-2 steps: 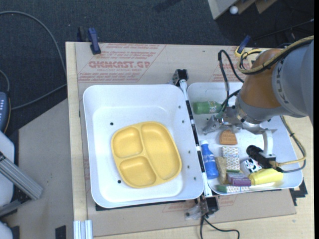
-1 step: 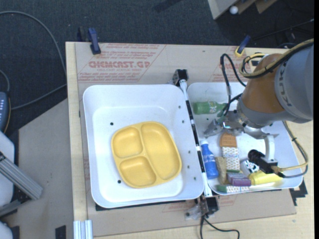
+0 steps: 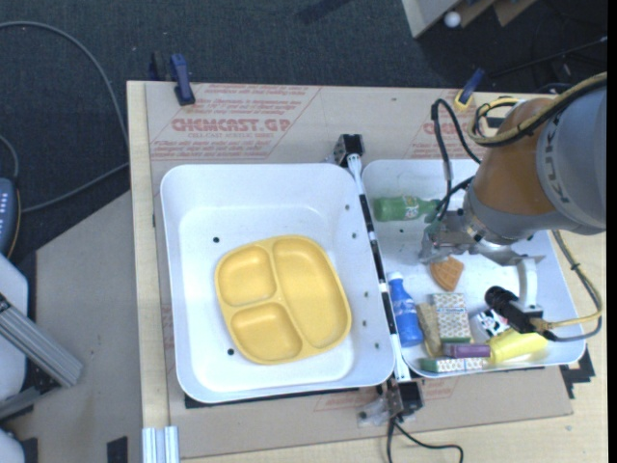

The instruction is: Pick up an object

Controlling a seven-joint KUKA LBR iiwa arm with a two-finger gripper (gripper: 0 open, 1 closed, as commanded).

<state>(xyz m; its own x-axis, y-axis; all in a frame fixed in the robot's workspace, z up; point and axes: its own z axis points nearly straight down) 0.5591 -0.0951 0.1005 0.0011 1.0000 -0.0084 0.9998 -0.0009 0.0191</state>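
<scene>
The gripper [image 3: 445, 251] is down in the right bin [image 3: 410, 174], its tip just above a small tan cookie-shaped piece [image 3: 446, 275]; whether its jaws are wide or narrow I cannot tell, and nothing is visibly held between them. So the pick looks not yet made. Just behind the gripper lies a green bottle [image 3: 403, 207]. Nearer the front edge sit a blue bottle [image 3: 405, 311], a patterned box [image 3: 451, 318], a yellow object [image 3: 519, 347] and a purple marker [image 3: 467, 351]. The left bin [image 3: 193, 205] holds a yellow divided tray [image 3: 281, 299].
</scene>
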